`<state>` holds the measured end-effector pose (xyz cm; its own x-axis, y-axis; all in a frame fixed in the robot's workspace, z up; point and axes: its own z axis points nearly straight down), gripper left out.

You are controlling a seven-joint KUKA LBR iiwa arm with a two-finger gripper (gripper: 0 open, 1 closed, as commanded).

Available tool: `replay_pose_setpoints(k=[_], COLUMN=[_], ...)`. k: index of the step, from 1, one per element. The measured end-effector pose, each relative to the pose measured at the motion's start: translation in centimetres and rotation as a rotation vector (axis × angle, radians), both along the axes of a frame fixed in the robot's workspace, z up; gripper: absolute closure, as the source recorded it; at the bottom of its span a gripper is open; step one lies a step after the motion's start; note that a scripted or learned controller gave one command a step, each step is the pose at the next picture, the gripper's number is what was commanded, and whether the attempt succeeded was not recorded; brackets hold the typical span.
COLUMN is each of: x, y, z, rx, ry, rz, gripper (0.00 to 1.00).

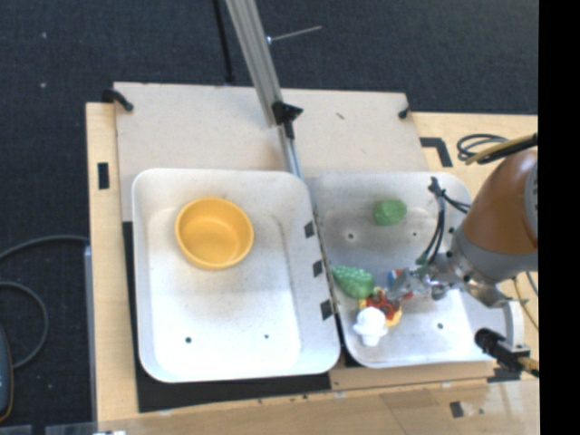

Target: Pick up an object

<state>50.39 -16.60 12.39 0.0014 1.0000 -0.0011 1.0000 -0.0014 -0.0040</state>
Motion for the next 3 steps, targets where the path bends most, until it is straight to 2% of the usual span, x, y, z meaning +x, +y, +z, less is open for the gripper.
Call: replay_pose_setpoints(k=[1,2,3], x=[0.5,0.7,0.2], y=[-0.3,-0.4,-1.2], z=[-1.6,-0.4,4.6], rx=[-0.003,-0.003,-0.001], ry=[-0.018,-0.024,-0.011], rz=[-0.001,-0.004,-0.002], gripper=[0.00,1.00,1.00])
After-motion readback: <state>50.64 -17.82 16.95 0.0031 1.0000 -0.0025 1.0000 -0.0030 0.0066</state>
